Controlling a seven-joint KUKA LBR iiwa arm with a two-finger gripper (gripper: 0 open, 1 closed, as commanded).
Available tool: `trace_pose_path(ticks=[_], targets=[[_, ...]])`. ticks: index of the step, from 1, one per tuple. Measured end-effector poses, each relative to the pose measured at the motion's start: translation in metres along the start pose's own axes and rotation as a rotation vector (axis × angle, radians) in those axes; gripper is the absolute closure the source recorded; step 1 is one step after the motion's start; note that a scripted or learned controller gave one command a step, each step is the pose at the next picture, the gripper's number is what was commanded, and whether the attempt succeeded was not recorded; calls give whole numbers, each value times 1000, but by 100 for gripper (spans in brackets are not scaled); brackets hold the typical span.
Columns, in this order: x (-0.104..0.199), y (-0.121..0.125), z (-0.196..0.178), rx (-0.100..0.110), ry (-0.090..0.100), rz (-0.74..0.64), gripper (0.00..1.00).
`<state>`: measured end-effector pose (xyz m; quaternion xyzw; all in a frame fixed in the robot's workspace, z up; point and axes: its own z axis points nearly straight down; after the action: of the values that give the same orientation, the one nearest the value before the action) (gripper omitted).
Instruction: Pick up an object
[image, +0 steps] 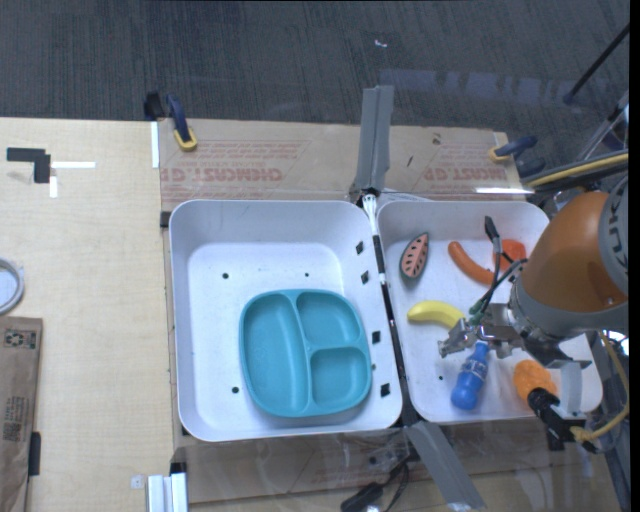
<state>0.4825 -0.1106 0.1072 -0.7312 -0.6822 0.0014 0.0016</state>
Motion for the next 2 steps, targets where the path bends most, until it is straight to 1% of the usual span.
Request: trace_pose_path(ticks=[1, 2], targets=[[-1, 0, -8, 1, 0, 6, 100], [-1, 0, -8, 1, -1, 5, 0]])
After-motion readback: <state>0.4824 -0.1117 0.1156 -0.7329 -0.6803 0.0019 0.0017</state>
